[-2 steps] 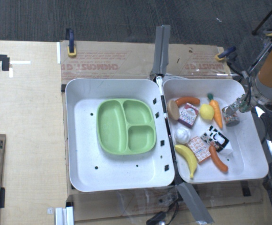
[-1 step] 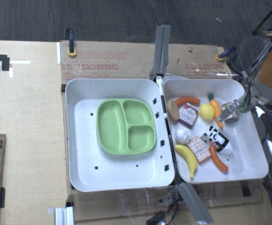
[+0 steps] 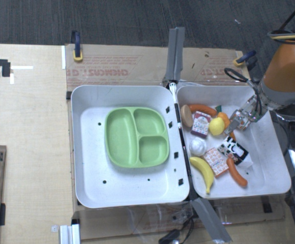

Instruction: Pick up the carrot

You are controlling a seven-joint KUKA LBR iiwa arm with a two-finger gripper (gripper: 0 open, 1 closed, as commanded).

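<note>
The carrot lies along the right bin's far edge, beside a red-labelled packet whose print is too small to read. One banana, one lemon and a sausage crowd nearby. The gripper hovers mid-bin; its grip cannot be told. One green divided plate fills the left bin.

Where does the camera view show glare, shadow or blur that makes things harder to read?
Camera view: lighting even; soft shadow under the green plate in the left bin; gripper region small and slightly blurred; the carrot reads clearly.
</note>
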